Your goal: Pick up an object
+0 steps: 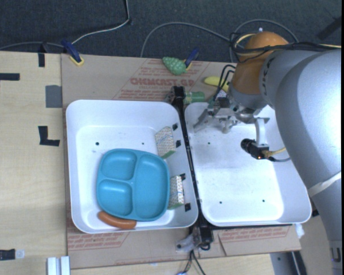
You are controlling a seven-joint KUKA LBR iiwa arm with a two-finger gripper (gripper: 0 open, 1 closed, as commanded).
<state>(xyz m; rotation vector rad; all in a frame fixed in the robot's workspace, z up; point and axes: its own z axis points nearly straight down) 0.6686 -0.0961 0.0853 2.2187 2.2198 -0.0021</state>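
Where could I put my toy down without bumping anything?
The right bin has bare floor in front, below the gripper. The left bin is crowded: blue plate, orange sausage, small packets. Only its back-left corner is bare.

The arm (309, 107) is a thick, smooth, rounded tube of light grey, with a soft sheen along its casing; a pale seam line crosses it low down, far behind the jaws; closer to them sits a rounded orange band (258, 53), glossy on top; thin black cables (241, 39) loop around that band; ahead of it the gripper (215, 116) is a small cluster of grey metal parts; just beside it a short white piece carries a black fitting (253, 148) with a black cable trailing off.
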